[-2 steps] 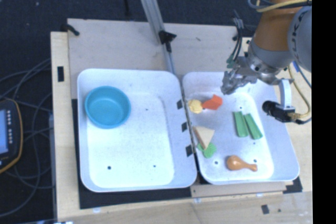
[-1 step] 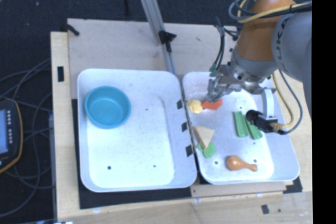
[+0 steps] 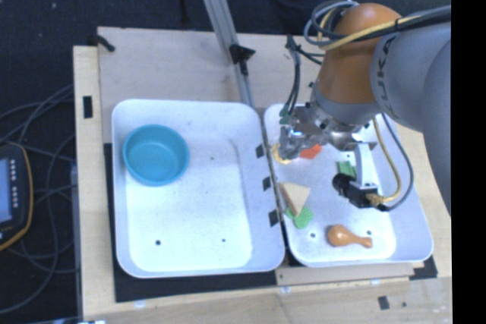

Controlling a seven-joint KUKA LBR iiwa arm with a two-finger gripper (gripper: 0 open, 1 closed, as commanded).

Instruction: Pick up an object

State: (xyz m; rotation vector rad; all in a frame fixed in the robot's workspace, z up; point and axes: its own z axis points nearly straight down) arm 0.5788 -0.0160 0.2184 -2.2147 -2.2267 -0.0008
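My gripper (image 3: 288,148) is down over the far left part of the right bin (image 3: 410,239), close to the divide between the two bins. A small red-orange object (image 3: 310,152) lies just to the right of it, partly hidden by the wrist. In front of the gripper, a pale yellow wedge (image 3: 295,197) rests against the bin's left wall. A green piece (image 3: 304,218) sits right in front of the wedge. Near the front of the bin lies an orange-brown pear-shaped object (image 3: 348,237). A small green item (image 3: 345,166) shows beside the wrist bracket.
A blue bowl (image 3: 156,154) stands in the far left corner of the left bin (image 3: 190,239). A slanted metal post (image 3: 220,11) rises behind the bins. The arm's orange band (image 3: 357,49) hangs over the back of the right bin.
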